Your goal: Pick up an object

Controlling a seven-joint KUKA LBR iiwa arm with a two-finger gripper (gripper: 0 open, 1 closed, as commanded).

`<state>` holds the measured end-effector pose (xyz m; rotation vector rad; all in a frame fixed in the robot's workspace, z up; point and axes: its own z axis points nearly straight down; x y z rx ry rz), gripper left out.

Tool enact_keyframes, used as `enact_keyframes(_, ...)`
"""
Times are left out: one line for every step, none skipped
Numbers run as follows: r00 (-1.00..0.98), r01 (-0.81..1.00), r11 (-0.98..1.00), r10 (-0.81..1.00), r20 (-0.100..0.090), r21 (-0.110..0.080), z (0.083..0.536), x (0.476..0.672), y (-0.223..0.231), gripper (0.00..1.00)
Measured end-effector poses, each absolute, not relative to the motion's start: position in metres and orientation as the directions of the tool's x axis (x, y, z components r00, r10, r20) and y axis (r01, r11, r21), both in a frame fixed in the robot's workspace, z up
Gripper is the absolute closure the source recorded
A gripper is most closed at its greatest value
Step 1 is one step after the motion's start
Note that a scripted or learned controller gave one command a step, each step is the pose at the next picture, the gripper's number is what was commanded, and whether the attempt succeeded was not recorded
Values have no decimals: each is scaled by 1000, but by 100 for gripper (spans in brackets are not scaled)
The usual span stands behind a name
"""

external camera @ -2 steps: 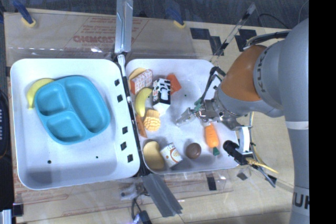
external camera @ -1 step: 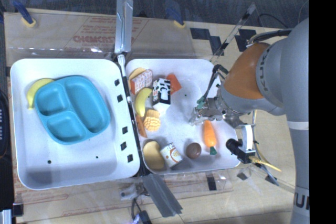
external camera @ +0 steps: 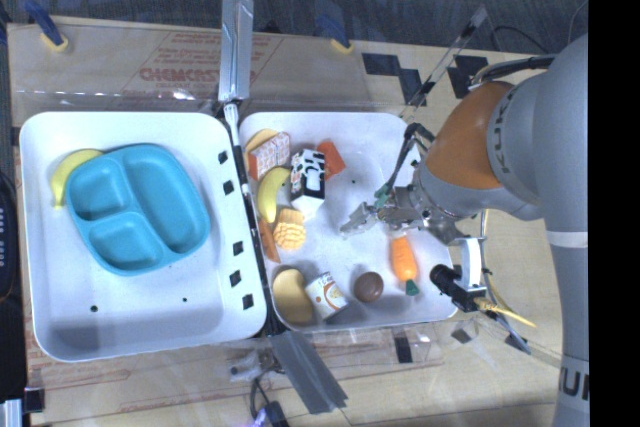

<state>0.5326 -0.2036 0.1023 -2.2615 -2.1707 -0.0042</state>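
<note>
The grey arm (external camera: 540, 145) is reaching in from the right and bending down over the right bin (external camera: 385, 130), probably because every loose thing worth picking is lying there. The left bin (external camera: 40, 245) is carrying a blue divided tray (external camera: 140, 205) with a yellow banana-like piece (external camera: 68, 170) peeking out from under its upper left edge, so it looks like the drop-off side rather than the source.

The gripper (external camera: 365, 215) is hanging low in the open middle of the right bin, its metal fingers pointing left. Whether those fingers are spread or pinched together I cannot tell, and nothing is visibly sitting between them.

Most of the objects are crowding the bin's left wall: a banana (external camera: 268, 193), a piece of corn (external camera: 290, 233), a small brown box (external camera: 268, 155) and a black-and-white carton (external camera: 310, 173). Along the near edge a yellow round piece (external camera: 290, 293), a small can (external camera: 327, 293) and a brown ball (external camera: 368, 287) are lying in a row.

The carrot (external camera: 402, 261) is the closest candidate, lying just below and to the right of the fingertips, beside the wrist. The carton is sitting near, up and to the left of the gripper.
</note>
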Motion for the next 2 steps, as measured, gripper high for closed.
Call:
enact_keyframes(26,1000,-26,1000,0,3,147,612,-199,0)
enact_keyframes(14,1000,-14,1000,2,-5,114,635,-148,0)
